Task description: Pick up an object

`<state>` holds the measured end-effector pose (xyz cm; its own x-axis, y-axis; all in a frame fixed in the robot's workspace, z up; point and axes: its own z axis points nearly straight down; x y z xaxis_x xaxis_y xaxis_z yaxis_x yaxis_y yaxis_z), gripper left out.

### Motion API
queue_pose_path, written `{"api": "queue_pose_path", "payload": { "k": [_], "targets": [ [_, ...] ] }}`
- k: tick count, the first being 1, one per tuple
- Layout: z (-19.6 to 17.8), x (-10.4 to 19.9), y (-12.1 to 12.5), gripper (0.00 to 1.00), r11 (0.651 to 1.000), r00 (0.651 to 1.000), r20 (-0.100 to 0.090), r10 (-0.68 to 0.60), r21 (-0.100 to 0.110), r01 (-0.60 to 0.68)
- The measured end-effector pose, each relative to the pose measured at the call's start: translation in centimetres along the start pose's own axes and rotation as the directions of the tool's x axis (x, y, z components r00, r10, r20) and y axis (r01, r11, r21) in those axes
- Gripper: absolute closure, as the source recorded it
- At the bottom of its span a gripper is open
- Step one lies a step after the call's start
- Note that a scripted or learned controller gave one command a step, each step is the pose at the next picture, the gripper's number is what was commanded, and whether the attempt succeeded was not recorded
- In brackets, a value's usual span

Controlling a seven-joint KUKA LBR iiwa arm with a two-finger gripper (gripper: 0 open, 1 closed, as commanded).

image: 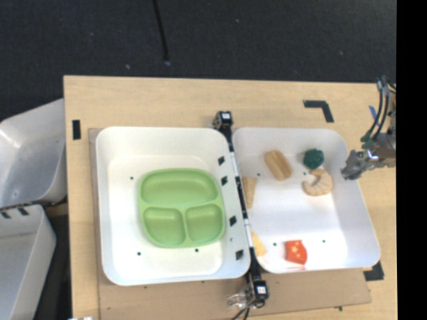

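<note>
Pincer (353, 167) sits at the right bin's (347, 245) right rim; how it is set cannot be told. Inside that white shallow bin lie a tan bread-like loaf (277, 165), a dark green round piece (313, 157), a beige curved pastry (318, 183) and a red chunk (295, 251). The left bin (113, 245) on the wooden table (167, 102) holds a green divided plate (181, 207).

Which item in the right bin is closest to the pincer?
The pale croissant-shaped piece, at the bin's right side just inside the rim by the pincer. The green piece sits a bit further in; the tan loaf and red piece lie farther.
</note>
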<state>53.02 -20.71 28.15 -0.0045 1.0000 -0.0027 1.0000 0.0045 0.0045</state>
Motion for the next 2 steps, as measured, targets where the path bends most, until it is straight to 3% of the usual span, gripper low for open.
{"api": "queue_pose_path", "payload": {
  "k": [2],
  "targets": [
    [-0.1,11.1,-0.1,1.0,1.0,1.0,-0.003,-0.004,0.007,0.004]
  ]
}}
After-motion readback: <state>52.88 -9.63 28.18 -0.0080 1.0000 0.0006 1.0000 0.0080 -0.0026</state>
